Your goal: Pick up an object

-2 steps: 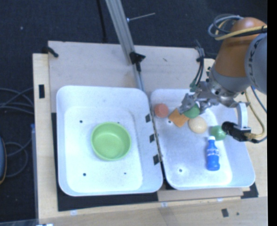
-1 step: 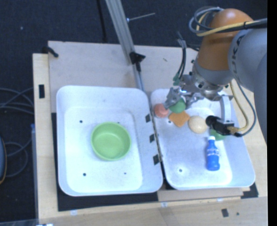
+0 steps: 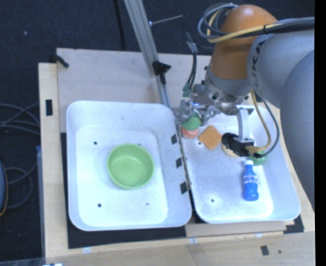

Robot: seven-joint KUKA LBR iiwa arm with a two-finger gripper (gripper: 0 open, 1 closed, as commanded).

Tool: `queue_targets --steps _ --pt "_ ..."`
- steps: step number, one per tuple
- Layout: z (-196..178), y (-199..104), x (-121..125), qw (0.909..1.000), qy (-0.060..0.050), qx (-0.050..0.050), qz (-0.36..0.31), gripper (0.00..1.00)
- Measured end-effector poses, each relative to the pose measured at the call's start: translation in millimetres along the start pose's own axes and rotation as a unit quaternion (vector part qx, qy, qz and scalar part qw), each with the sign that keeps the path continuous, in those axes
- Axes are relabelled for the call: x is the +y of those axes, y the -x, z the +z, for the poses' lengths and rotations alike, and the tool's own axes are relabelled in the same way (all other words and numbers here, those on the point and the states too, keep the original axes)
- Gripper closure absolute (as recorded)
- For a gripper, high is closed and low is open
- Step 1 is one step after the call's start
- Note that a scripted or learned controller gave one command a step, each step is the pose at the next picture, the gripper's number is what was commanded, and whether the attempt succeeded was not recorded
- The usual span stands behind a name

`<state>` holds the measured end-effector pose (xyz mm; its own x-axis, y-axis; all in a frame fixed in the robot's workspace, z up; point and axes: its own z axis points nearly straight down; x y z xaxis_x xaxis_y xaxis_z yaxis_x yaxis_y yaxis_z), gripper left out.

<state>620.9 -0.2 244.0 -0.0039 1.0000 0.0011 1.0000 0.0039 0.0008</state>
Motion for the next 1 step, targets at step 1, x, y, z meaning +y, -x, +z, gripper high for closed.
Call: queue_targets --steps 1 --pt "-8.8 -46.6 16.4 1.0 0.0 0.0 0.0 1.0"
